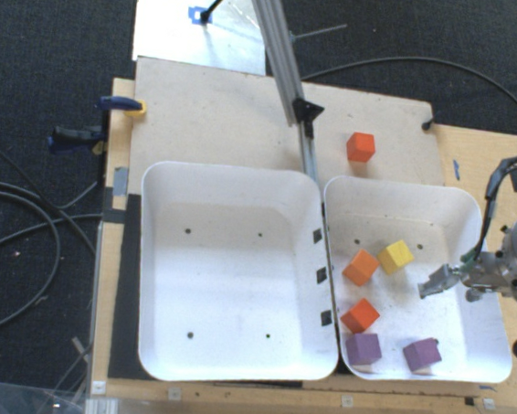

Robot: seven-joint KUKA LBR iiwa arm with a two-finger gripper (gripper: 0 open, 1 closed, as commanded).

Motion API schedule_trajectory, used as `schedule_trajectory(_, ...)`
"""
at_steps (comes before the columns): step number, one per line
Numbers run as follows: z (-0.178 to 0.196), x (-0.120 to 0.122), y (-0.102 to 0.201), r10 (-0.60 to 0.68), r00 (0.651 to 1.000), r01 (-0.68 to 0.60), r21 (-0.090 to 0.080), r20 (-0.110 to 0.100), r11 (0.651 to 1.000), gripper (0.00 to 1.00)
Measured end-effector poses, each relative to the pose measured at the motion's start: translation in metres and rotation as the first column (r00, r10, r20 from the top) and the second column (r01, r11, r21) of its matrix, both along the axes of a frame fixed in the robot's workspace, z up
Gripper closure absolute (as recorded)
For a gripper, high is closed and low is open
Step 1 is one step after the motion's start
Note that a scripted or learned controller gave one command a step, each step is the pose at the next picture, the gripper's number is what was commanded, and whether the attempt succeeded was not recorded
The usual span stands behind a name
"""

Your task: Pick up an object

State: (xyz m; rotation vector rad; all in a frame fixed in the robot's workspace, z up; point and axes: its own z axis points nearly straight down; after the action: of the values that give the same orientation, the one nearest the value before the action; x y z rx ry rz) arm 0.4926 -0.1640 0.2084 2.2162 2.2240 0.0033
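Note:
The right bin (pixel 487 262) holds a yellow cube (pixel 397 256), an orange cube (pixel 360 267), a second orange cube (pixel 360 315) and two purple cubes (pixel 363 348) (pixel 422 354). My gripper (pixel 438 285) reaches in from the right edge, over the bin floor between the yellow cube and the right-hand purple cube. It touches none of them, and nothing shows between its fingertips.
The left bin (pixel 154 236) sits beside the right one. Another orange cube (pixel 360 147) lies on the board behind the bins. A slanted metal pole (pixel 280 48) crosses above the bench, ending near the bins' shared wall.

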Motion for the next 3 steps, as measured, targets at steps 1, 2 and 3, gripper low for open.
schedule_trajectory(1,0.047,0.043,0.029,0.007,1.0,-0.007,-0.001,0.006,1.0,0.0)
schedule_trajectory(2,0.055,0.041,0.027,0.007,1.0,-0.007,-0.002,0.003,1.0,1.0)
schedule_trajectory(3,-0.02,0.074,-0.026,-0.005,1.0,0.005,-0.002,-0.005,1.0,1.0)
